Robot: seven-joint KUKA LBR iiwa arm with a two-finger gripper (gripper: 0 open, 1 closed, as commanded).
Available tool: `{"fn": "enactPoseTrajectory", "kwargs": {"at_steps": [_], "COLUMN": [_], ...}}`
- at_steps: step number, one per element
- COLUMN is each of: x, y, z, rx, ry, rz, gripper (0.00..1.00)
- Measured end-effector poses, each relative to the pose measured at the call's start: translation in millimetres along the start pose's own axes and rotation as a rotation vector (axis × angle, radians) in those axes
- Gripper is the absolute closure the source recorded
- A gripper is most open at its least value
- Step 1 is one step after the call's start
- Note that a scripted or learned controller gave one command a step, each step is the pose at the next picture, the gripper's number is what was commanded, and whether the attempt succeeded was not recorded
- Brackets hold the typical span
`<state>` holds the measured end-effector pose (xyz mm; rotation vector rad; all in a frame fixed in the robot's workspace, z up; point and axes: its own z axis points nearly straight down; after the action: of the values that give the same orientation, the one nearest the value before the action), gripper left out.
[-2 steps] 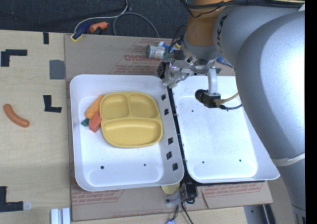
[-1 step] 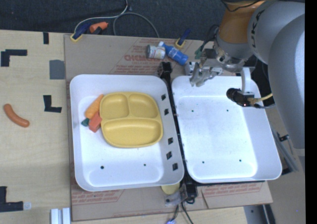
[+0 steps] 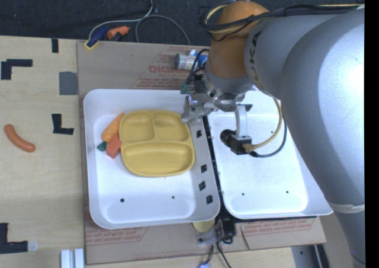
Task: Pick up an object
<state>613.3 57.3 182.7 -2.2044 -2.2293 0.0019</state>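
A: What is hard to make out from the overhead camera view?

B: The gripper [image 3: 195, 107] most of all. It sits under the orange wrist band [image 3: 228, 53] at the top of the ridge where the two bins meet, and the bulk of the grey arm [image 3: 320, 83] crowds over it. Whether it is released or clenched I cannot tell, and nothing shows in its grasp.

A: And the arm itself?

B: Cut off at the right, smooth and rounded, covering the right bin's [image 3: 266, 184] far corner. A black cable [image 3: 260, 151] loops below the wrist, ending in a small dark fitting.

A: Where are the objects?

B: In the left bin [image 3: 142, 210]. A yellow divided plate [image 3: 157, 142], matte plastic with rounded corners, two small compartments above one long one, lies in the upper middle. Against its left edge is a toy carrot [image 3: 111, 130], orange, with a darker end partly hidden and hard to read.

A: Anything outside the bins?

B: An orange sausage-shaped toy [image 3: 19, 138] lies on the wooden bench [image 3: 35, 195] well to the left, and black tape marks [image 3: 59, 125] dot that surface
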Motion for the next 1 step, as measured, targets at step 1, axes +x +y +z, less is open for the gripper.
{"fn": "enactPoseTrajectory", "kwargs": {"at_steps": [1], "x": [-59.4], "y": [-17.8], "z": [-22.1], "rx": [-0.004], "ry": [-0.005], "rz": [0.015], "gripper": [1.0]}}
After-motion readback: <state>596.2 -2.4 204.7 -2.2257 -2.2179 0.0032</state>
